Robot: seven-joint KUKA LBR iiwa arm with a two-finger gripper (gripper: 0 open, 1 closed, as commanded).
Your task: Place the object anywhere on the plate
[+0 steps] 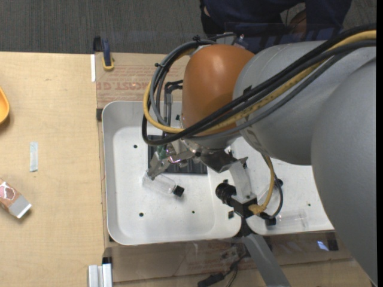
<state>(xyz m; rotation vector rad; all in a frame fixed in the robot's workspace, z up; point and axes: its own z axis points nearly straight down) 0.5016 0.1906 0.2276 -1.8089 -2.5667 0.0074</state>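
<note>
Bench: tan wooden surface (54, 112) bearing shallow white plastic bin (119, 220).
Gripper (157, 169): low over bin; finger state cannot be told.
Object: small black block (178, 191), lying just right of gripper.

You look down from one fixed camera above the counter (48, 130) — slanted, close in — with the arm (287, 94) entering from the right.

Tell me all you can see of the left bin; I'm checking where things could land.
The left bin is a shallow white tray, plastic-looking, with rounded corners, a raised rim and a few small dark dots on its floor. It lies flat on the bench, beside a wooden surface on its left. The arm hangs over its right part, with the gripper low above the floor near a small dark object.
</note>
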